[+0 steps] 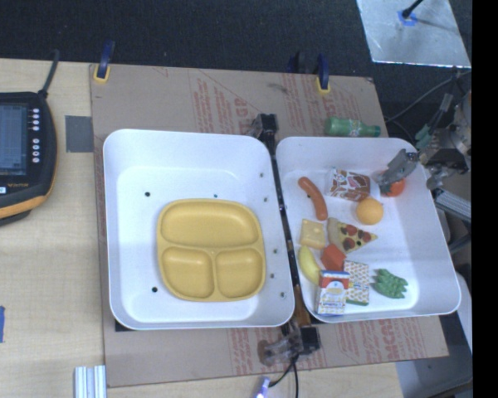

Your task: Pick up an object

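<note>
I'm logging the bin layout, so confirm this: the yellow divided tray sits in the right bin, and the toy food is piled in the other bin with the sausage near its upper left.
One detail is wrong. The camera view shows the yellow divided tray in the left bin, not the right one. The rest stands: the toy food lies in the other bin, with the sausage near its upper left.

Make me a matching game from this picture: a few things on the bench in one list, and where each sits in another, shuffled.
Things:
1. yellow tray
2. sausage
3. green bottle
4. tablet

Places:
A. on the cardboard, behind the right bin
B. in the left bin
C. at the left end of the bench
D. in the right bin

Pairs: 1-B, 2-D, 3-A, 4-C
</note>
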You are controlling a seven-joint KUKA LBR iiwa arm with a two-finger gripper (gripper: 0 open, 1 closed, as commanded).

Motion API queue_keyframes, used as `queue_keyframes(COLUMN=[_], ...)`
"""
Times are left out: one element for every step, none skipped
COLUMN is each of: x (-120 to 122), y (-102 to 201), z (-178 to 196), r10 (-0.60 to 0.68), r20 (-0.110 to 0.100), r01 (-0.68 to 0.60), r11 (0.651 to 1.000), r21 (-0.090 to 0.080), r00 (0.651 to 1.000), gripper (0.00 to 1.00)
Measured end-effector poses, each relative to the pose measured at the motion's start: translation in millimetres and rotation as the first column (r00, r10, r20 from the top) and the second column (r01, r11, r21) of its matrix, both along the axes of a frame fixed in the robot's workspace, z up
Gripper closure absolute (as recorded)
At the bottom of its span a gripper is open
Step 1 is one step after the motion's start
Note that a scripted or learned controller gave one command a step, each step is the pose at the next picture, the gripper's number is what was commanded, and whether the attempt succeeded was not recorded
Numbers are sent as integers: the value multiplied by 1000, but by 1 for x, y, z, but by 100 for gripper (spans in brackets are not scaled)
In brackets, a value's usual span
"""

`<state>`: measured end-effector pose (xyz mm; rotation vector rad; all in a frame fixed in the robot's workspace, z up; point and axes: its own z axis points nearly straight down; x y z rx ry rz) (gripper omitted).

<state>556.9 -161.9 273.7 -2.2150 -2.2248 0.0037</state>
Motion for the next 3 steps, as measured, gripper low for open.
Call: queue_keyframes(x=[67, 68, 70], y=[52, 60, 58], z=[-133, -163, -151], r10=[1, -1, 1], r20=[-3, 15, 19], r01=[-1, 1, 0], r11=[1000, 1000, 1000], r21=[-1, -9, -11], r00=[1000, 1000, 1000], gripper=[0, 0, 100])
